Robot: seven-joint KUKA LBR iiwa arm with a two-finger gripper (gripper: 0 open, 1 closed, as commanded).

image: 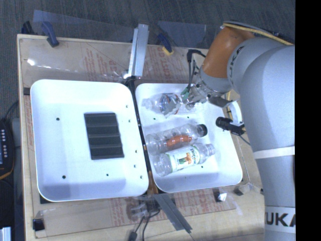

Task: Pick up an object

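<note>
My gripper (pixel 189 99) is low in the far part of the right bin (pixel 228 172), right beside a crumpled clear plastic bottle (pixel 161 104), touching or nearly touching its right end. Nearer the front lie a clear bottle with an orange label and a black cap (pixel 175 138) and a clear bottle with a green and white label (pixel 183 158), side by side. A dark ridged rectangular block (pixel 104 135) lies flat in the middle of the left bin (pixel 55 99). The orange-banded wrist (pixel 220 54) hides the bin's far right corner.
A metal divider bar (pixel 138 49) stands at the back between the bins. Blue clamps (pixel 50 34) hold the bench's rear edge. The big grey arm (pixel 271 109) fills the right side, over the right bin's rim.
</note>
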